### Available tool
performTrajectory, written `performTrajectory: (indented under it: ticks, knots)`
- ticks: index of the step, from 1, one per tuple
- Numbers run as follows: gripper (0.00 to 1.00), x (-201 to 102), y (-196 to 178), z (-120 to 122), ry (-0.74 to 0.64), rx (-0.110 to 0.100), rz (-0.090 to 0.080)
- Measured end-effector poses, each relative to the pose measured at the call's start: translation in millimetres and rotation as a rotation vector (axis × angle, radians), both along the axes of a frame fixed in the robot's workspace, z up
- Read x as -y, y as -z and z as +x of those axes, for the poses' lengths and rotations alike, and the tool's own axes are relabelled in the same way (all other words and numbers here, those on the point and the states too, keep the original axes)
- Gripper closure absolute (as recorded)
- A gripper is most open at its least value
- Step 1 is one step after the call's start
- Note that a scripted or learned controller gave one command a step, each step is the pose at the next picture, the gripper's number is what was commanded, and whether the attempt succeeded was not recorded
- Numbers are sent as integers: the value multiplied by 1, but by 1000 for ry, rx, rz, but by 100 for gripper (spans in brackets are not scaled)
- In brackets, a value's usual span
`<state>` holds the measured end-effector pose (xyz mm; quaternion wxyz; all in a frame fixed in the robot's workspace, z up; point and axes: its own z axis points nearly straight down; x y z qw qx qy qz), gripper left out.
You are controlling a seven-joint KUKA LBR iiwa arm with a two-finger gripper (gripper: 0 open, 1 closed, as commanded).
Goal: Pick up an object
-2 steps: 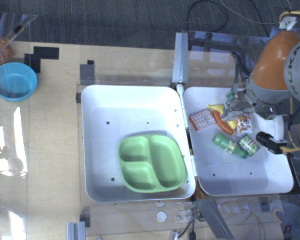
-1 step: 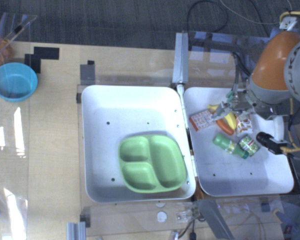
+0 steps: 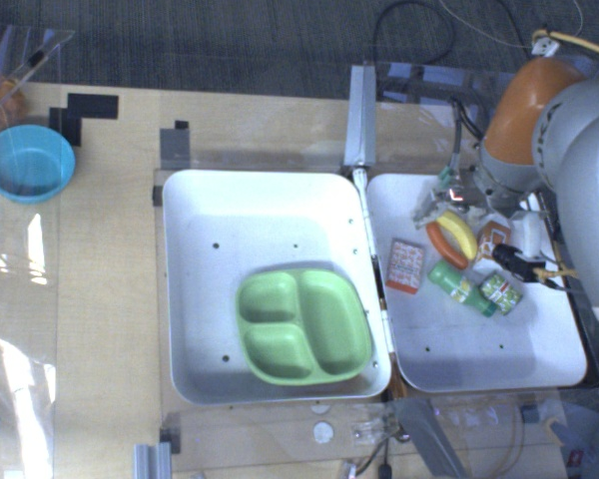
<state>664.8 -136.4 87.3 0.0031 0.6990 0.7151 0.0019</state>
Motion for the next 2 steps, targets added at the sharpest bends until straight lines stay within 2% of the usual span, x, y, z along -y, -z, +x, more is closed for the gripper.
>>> performTrajectory:
  ticks: [1,2]
  knots:
    - [100,-2,-12,1,-8,0,-2]
    - [100,-55,-95,6,36,0,1]
